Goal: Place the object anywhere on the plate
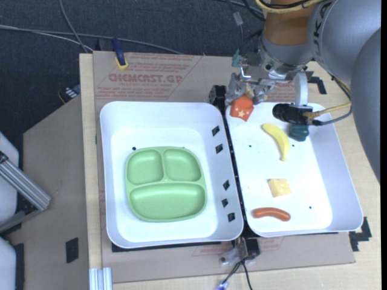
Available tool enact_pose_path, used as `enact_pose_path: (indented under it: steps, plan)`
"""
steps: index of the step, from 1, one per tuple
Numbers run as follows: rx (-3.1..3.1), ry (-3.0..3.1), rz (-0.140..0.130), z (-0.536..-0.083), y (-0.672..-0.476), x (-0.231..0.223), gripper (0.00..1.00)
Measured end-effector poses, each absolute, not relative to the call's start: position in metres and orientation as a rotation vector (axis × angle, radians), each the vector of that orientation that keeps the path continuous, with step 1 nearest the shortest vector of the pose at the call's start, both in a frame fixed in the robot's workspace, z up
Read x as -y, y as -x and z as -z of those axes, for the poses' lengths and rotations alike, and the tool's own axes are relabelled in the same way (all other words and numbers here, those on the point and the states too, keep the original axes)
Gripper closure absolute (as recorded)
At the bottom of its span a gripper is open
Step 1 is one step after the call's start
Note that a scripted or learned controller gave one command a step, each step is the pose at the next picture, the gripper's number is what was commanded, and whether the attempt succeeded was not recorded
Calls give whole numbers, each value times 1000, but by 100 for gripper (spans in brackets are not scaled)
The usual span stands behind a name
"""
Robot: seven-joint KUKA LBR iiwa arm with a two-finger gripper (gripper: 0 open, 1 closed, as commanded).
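Jaws straddle orange toy (242,109); gripper (247,93) above right bin's (338,168) corner.

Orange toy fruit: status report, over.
Gripper jaws pinch the orange toy fruit, raised at right bin's far corner. Green divided plate waits in left bin. Nothing between.

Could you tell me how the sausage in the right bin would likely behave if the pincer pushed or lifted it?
The sausage looks rounded and slightly curved, so a push would probably roll or swivel it across the smooth bin floor. Its glossy skin suggests it may slip. Being small, it is likely light.
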State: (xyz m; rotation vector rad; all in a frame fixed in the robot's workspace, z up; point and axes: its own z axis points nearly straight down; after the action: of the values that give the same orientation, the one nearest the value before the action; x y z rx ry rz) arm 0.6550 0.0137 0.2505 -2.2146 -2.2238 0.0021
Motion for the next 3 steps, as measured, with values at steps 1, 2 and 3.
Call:
enact_pose_path:
  steps: [1, 2, 3]
  plan:
    - [2225, 2214, -1, -233, -663, -63, 100]
    - [2224, 2213, -3, -219, -660, -114, 100]
    - [2219, 2220, -3, -229, -649, -98, 100]
